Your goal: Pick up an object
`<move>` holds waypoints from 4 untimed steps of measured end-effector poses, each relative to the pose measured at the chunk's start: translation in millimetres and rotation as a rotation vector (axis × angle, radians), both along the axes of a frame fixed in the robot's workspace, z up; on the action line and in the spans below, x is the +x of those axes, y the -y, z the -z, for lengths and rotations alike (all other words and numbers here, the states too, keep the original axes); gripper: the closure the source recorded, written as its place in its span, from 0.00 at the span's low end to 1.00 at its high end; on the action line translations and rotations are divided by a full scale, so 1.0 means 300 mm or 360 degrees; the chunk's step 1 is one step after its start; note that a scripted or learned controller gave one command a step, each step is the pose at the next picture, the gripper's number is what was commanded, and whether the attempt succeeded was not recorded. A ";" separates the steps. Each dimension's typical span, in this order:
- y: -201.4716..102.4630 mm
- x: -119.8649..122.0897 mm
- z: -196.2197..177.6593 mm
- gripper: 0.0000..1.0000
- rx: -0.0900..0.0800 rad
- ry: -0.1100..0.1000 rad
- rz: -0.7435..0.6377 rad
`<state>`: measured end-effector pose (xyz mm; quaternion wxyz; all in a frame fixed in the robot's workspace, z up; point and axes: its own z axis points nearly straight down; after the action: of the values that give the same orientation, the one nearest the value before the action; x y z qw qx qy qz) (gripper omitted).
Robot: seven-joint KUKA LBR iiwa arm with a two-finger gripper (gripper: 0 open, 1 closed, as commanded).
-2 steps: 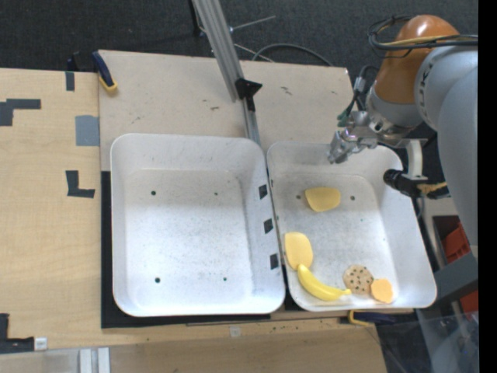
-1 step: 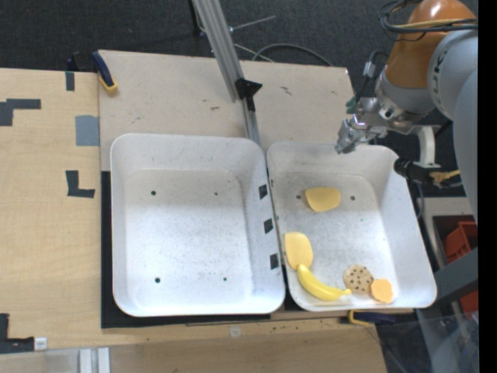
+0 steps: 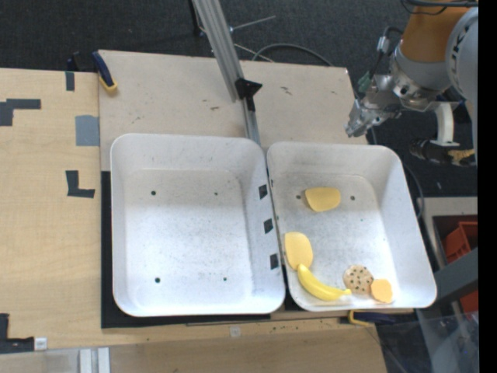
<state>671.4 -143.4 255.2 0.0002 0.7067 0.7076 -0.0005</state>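
Bench (image 3: 178, 107): banana (image 3: 318, 286) in rt bin (image 3: 404, 208).

Two white bins on the bench: left bin (image 3: 124, 208), right bin (image 3: 404, 208). Five items in the right bin: one banana (image 3: 318, 286), one cookie (image 3: 358, 278), one small orange piece (image 3: 381, 291), two pale yellow pieces (image 3: 322, 199) (image 3: 298, 249).

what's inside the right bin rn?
Right bin holds five items: a yellow piece near the middle, a yellow piece by the left wall, a banana, a cookie and an orange piece near the front. None looks covered.
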 end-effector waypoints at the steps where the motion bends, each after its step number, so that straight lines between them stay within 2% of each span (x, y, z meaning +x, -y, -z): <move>1: -0.001 0.003 -0.137 1.00 0.0001 0.0007 0.0000; 4: -0.484 -0.179 -0.064 1.00 0.0004 -0.0004 -0.0008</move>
<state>617.8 1.7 274.3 -0.0017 0.7049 0.7093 -0.0006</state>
